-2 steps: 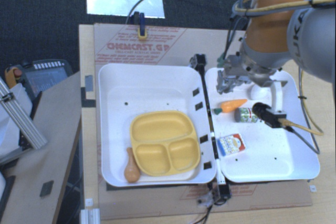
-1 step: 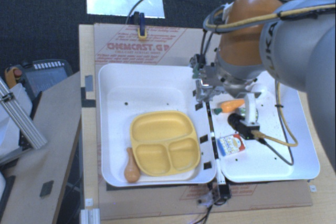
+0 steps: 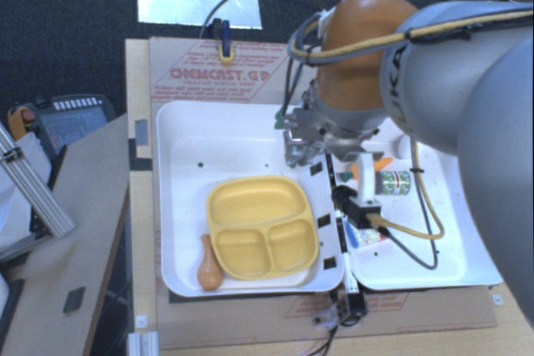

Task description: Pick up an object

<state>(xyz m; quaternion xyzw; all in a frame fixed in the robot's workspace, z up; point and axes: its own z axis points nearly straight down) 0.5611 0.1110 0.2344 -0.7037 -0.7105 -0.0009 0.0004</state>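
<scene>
Bench w/ two white bins: left bin (image 3: 179, 179) holds a yellow divided plate (image 3: 262, 226) at its near side, a tan wooden spoon (image 3: 209, 264) touching the plate's near-left corner. Farther back, gripper (image 3: 302, 147) hangs over the bin divider, just beyond the plate's far-right corner. Finger state: can't tell. Right bin (image 3: 434, 263) holds a small can (image 3: 394, 183).

Red print reading "CHEMCAST", followed by what looks like "GP", runs across the brown board (image 3: 209, 72) behind and to the left of the gripper (image 3: 302, 147). The label on the small can (image 3: 394, 183) just right of the gripper is too blurred to read.
</scene>
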